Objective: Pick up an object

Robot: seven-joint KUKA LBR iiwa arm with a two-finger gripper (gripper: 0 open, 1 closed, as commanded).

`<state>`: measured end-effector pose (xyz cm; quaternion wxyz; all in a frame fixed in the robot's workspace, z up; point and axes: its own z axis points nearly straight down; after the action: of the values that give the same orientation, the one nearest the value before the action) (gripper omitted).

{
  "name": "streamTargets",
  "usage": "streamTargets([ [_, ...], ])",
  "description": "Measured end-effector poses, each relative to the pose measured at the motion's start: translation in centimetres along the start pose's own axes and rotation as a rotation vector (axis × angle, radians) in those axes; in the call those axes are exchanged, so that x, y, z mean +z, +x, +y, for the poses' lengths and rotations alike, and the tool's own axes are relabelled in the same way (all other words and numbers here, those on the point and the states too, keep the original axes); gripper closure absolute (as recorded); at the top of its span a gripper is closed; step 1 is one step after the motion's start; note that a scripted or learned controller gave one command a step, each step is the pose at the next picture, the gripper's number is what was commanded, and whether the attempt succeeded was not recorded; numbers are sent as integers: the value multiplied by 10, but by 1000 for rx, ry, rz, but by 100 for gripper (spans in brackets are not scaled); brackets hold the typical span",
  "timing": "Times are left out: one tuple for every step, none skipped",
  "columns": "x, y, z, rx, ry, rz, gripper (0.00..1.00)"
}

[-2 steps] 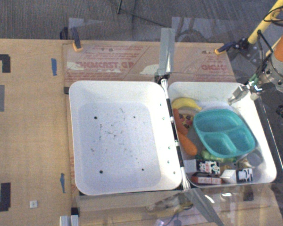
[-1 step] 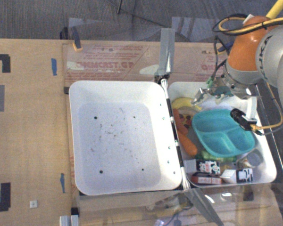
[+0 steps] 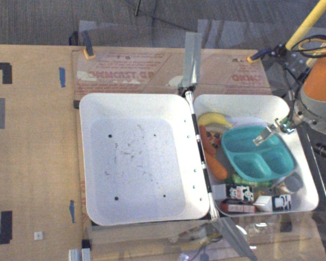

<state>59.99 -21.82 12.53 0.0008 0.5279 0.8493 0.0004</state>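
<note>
- The grey arm with the orange band is reaching in from the right, over the far right corner of the right-hand shallow white bin.
- Its two-finger gripper is hanging over the teal plastic divided tray, and whether it is wide or narrow I cannot tell; no item is sitting between its tips.
- The teal tray is lying tilted on top of the other items in the right bin.
- A yellow banana is lying at the bin's far left, just beside the tray.
- An orange carrot-shaped toy is lying along the bin's left wall, partly under the tray.
- Small black-and-white boxes are sitting at the near edge.
- The left-hand shallow white bin is showing only dark specks on its floor.
</note>
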Motion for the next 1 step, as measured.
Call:
streamTargets([
  [-126,-33,60,-167,-4,-5,0],
])
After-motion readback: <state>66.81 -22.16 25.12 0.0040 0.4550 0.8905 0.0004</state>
